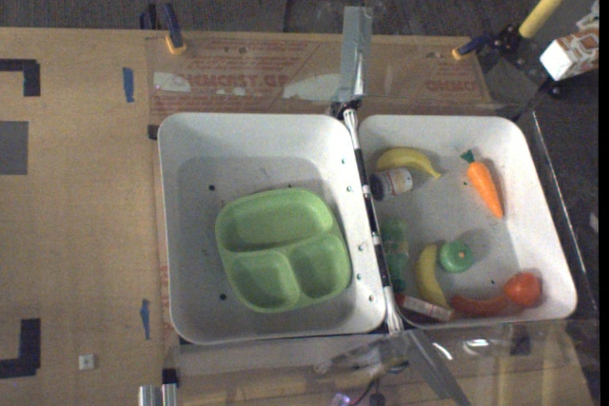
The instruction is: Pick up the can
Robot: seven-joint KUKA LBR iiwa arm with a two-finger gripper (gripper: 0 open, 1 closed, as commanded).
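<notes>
The can [397, 183] lies on its side against the right bin's [533, 157] left wall, just below a banana [407, 159], so a grasp may clip wall or banana and slip; how the jaws stand, I cannot tell.

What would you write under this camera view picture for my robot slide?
Green divided plate in the left bin; bananas, a carrot and other small items in the right bin.

Both white bins [181, 204] look like smooth, slightly glossy plastic, as does the green divided plate [283, 248]. The table [76, 233] is matt, wood-like board. The carrot [485, 187] and bananas [407, 160] look plastic.
</notes>
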